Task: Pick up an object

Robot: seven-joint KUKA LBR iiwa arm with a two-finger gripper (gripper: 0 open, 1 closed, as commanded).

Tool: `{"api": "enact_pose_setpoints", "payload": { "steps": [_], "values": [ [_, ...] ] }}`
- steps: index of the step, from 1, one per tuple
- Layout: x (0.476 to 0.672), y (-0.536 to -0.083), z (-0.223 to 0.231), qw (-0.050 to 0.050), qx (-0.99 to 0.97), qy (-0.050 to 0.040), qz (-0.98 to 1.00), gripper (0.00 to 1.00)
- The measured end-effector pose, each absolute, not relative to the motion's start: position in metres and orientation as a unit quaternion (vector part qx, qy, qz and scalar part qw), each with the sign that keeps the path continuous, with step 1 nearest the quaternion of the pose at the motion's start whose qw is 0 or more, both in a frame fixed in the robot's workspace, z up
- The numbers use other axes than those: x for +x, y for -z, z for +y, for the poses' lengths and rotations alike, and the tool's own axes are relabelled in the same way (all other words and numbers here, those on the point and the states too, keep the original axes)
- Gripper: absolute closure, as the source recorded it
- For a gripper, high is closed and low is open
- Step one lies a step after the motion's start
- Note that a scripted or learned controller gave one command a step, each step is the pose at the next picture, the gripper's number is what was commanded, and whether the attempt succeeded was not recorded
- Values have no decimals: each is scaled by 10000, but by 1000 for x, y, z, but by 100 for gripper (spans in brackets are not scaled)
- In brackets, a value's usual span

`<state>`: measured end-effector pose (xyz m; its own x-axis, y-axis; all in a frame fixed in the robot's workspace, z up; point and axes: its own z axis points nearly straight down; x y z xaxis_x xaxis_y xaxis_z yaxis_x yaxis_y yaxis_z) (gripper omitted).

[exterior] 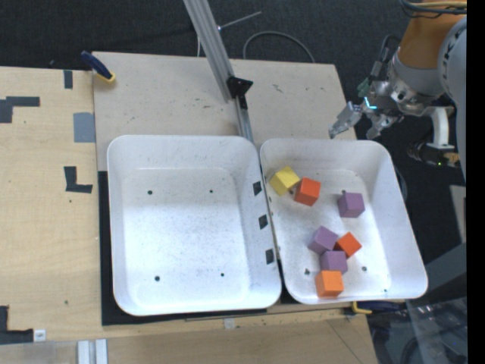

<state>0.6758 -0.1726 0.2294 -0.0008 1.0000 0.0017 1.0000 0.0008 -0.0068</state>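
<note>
**Above the right bin's far edge, the gripper hangs with nothing in it**

Beyond the far right corner of the right bin (394, 180), the gripper (356, 121) hovers, fingers apart. Near the bin's far left corner sit a yellow cube (286, 180) and an orange cube (307, 191), touching. Purple and orange cubes cluster toward its near edge.

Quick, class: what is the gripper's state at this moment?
Gripper: open, holding nothing, outside the back edge of the shallow white right bin.

Pale wooden bench (151, 101) against dark floor (114, 14)
</note>
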Motion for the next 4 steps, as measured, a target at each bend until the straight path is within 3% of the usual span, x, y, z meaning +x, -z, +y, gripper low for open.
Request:
{"api": "enact_pose_setpoints", "payload": {
  "steps": [1,3,4],
  "values": [
    [677,-233,-173,0,-7064,-13,-7078,0],
    [667,-118,-182,20,-7068,-23,-7074,0],
    [666,-90,-180,16,-7063,-20,-7079,0]
  ]
}}
